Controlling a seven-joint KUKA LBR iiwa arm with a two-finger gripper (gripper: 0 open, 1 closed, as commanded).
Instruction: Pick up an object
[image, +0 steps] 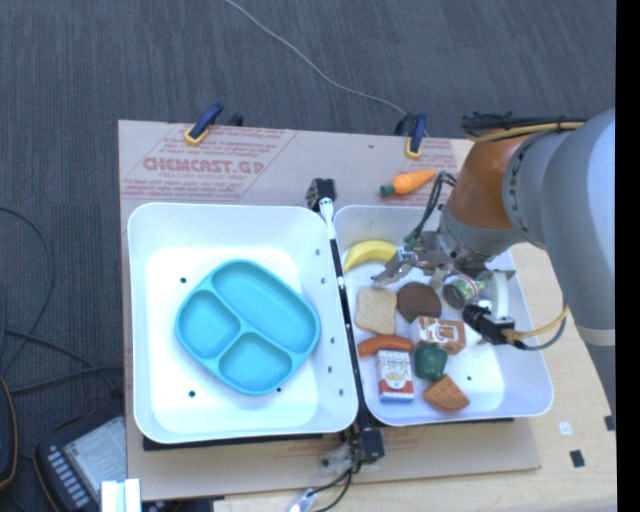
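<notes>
Over right bin (530, 400) | jaws (412, 262) near banana (368, 253), seemingly apart

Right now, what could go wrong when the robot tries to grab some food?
The toy foods in the right bin lie crowded: the bread slice, brown patty and sausage nearly touch, so the gripper might nudge neighbours or pinch two. The banana by the rim could be pushed against the wall.
</notes>
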